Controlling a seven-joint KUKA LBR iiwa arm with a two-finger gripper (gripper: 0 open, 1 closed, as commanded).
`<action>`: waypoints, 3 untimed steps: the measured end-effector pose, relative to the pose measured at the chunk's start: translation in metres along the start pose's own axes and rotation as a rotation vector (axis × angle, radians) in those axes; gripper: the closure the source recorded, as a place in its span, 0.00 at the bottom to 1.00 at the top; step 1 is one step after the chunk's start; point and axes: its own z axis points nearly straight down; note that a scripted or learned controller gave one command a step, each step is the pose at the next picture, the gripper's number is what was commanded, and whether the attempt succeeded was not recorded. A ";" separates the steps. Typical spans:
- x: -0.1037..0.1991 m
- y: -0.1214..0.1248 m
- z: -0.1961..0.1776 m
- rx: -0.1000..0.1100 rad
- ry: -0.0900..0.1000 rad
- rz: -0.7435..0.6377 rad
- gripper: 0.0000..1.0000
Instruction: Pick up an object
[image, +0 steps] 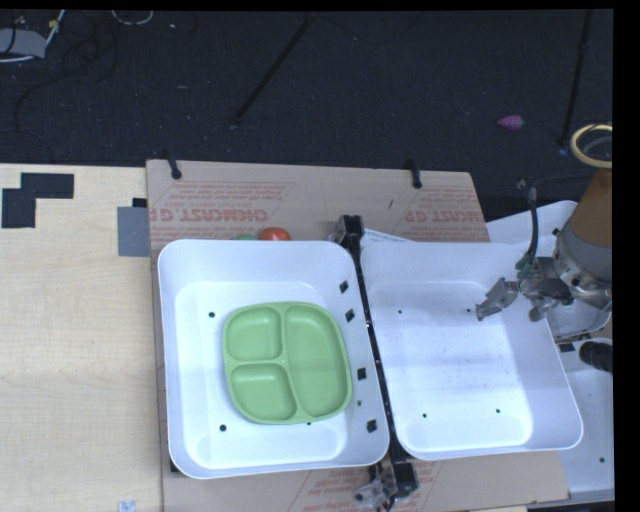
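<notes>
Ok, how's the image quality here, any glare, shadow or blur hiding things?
Camera view: even light, no harsh glare on the shallow white bins; the green divided plastic plate is sharp; the grey two-finger gripper is slightly soft at frame edge; background floor dark.

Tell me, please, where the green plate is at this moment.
The green plate, with its compartments, lies flat in the left bin, near that bin's middle. The gripper is apart from it, over the right bin near that bin's upper right side.

Even overhead light makes the white bins (450, 340) glare slightly; the floor (300, 80) above stays dim; shadows soft, focus slightly blurry.
</notes>
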 end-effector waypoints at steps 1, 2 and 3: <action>0.000 0.003 -0.008 -0.013 -0.003 -0.003 0.00; 0.007 0.010 0.052 -0.009 -0.002 -0.007 0.00; 0.008 0.010 0.098 -0.011 -0.003 -0.003 0.00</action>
